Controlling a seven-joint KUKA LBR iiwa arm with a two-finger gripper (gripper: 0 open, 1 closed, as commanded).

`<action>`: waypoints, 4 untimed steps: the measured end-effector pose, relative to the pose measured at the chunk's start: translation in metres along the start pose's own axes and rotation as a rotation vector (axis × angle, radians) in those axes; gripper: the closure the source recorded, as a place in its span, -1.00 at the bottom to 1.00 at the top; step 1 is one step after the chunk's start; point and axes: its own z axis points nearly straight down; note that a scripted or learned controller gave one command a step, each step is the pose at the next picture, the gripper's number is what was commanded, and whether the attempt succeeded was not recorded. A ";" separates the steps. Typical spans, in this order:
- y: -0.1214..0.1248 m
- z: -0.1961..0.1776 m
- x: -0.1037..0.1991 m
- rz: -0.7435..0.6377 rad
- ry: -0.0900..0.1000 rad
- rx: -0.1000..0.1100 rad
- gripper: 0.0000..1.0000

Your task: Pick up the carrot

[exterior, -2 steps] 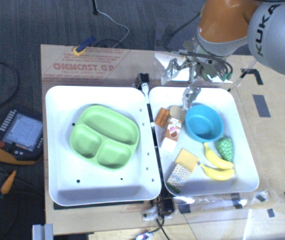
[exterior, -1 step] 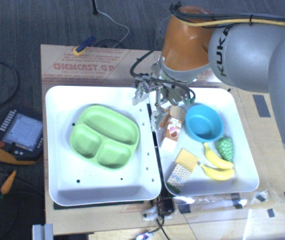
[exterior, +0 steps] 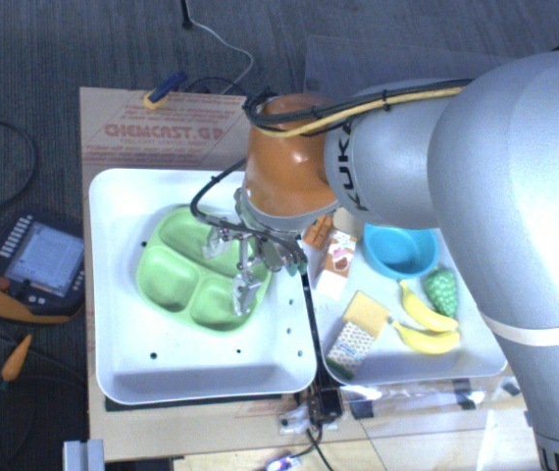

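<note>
1. carrot work here is crowded by the arm (exterior: 436,165), the largest thing in the scene. its grey body comes in from the right, and its orange band sits over the far edge where the two bins meet.
2. left bin (exterior: 123,361): it holds a green divided plate (exterior: 167,273) lying in its middle.
3. right bin (exterior: 476,366): it holds a blue bowl (exterior: 402,251) at the far side, two bananas (exterior: 422,327) nearer, a bunch of green grapes (exterior: 442,290) just right of them, and a yellow wedge (exterior: 366,312) to their left.
4. gripper (exterior: 245,268): it hangs over the right part of the green plate, in the left bin. nothing is seen in its hold, and i cannot tell whether it is open or closed.
5. carrot (exterior: 317,232): this is my reading of the small orange piece at the far left corner of the right bin, just beside the dividing rims and partly hidden under the wrist. too little shows to be sure of its shape or which way it lies.
6. handling, as a judgement: it is likely a light toy, stiff and smooth, so it may slip or roll if pinched near a tapering end. the best hold would be across its thickest middle part, with the jaws set square to its length.
7. position, as a judgement: the gripper is in the wrong bin, near the carrot but apart from it. it must cross the rims to the right and far side, and the bin wall close by leaves little room on that side.
</note>
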 end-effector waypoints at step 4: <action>0.044 -0.163 -0.077 0.316 0.003 0.004 -1.00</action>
